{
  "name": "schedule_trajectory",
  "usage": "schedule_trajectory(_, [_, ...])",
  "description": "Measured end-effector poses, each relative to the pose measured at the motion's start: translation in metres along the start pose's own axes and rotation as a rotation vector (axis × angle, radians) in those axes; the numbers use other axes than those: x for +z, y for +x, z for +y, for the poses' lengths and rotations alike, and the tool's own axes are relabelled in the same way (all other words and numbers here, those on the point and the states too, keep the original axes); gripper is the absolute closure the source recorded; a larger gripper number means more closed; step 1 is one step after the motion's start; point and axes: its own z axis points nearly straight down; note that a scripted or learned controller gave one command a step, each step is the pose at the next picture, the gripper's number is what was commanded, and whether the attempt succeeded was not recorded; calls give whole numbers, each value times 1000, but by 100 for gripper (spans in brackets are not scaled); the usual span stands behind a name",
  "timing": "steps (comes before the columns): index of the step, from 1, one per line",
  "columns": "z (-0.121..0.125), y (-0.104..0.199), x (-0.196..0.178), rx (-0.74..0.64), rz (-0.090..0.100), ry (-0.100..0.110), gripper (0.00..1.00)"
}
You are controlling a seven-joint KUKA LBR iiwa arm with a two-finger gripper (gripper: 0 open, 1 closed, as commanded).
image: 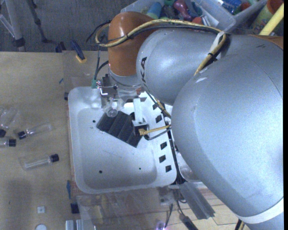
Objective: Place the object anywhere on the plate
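**Gripper down in the near bin, its grip hidden from view**

The gripper (120, 122) hangs low inside the white bin (85, 175), close to the bin's far wall. From where I stand I cannot tell whether it is open or closed. Right at its tip is a dark ribbed block (115, 129), tilted and lying on or just over the bin floor. Whether that block is part of the tool or the object to be placed, I cannot tell.

Just above the tip, a small clear round piece (111, 108) sits against the metal wrist fittings. A yellow cable (154, 130) runs out beside the block on the arm's side. Higher up comes the orange band (126, 40), then the big grey arm (225, 117), which covers everything on that side of the gripper.

On the other side, out past the bin wall, several clear vials (39, 161) with dark caps lie on the tan bench (31, 81), well apart from the gripper. Beyond the arm, a tub of coloured items (189, 9) stands at the back.
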Motion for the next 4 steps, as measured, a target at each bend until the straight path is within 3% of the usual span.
schedule_trajectory(1, [16,-14,1,-326,0,-9,100])
schedule_trajectory(2, [16,-17,-52,-769,-2,-14,100])
schedule_trajectory(3, [11,-15,-57,-172,1,-11,100])
schedule_trajectory(4, [15,-14,-158,351,3,-9,100])
